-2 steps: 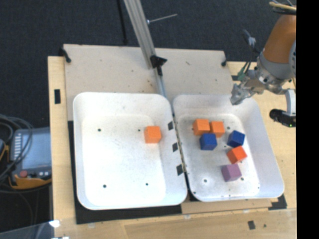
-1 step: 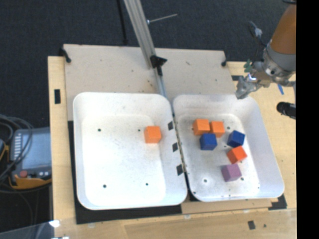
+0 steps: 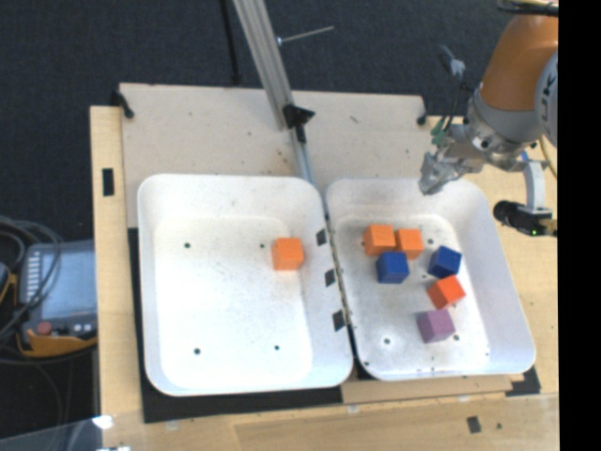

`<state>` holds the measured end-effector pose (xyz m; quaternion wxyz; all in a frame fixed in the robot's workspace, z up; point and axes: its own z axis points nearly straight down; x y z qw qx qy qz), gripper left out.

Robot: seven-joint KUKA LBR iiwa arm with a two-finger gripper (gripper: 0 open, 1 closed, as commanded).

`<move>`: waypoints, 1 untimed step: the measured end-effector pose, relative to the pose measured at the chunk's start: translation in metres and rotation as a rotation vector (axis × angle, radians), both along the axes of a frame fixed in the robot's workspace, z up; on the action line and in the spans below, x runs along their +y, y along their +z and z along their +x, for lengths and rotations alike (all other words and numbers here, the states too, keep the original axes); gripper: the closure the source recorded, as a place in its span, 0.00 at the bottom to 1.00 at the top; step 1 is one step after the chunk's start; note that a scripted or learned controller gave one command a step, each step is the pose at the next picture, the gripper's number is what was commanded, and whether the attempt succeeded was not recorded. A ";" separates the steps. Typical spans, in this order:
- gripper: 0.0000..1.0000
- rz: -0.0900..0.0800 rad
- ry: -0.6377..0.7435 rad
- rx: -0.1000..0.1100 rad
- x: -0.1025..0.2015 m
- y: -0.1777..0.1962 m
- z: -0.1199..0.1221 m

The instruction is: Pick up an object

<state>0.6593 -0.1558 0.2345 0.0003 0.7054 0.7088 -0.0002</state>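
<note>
Two white bins (image 3: 235,191) on a wooden bench (image 3: 282,111), dark floor (image 3: 94,26); fingers' (image 3: 434,178) state unclear.

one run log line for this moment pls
claw over right bin's far edge, holding nothing | right bin: two orange, two blue, one red-orange, one purple block | left bin: orange block

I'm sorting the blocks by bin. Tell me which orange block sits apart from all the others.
The orange block in the left bin. It lies alone there, while the other orange blocks sit in the right bin with the blue and purple ones.
</note>
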 end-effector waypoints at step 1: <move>1.00 0.001 0.000 0.001 0.051 -0.006 -0.027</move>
